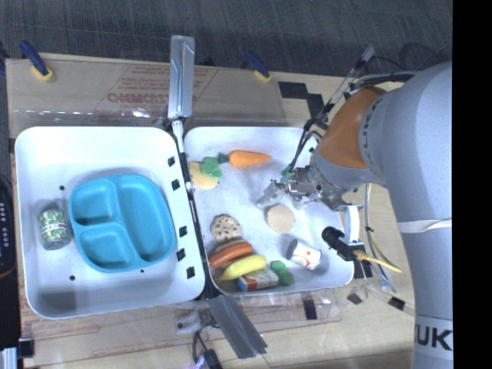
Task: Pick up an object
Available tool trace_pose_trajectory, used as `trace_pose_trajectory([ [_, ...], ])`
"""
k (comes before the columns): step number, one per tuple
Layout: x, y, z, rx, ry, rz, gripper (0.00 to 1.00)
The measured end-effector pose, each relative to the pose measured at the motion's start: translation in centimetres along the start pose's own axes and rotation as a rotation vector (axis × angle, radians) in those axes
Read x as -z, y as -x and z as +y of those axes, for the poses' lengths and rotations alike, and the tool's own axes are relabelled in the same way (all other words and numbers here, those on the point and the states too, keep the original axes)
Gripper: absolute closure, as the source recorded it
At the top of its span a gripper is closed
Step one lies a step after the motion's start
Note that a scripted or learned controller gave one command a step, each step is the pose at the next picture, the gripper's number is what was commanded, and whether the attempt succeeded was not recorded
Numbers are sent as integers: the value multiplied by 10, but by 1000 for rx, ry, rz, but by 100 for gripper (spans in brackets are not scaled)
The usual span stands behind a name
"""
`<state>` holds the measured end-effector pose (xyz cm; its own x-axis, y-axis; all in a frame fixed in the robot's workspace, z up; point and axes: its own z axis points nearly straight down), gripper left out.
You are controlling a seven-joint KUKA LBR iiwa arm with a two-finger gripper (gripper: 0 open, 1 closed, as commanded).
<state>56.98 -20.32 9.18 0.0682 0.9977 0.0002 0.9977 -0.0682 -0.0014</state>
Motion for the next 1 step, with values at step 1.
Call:
trace_pose_trajectory([
  [1,31,-11,-27,45,-1,2,0],
])
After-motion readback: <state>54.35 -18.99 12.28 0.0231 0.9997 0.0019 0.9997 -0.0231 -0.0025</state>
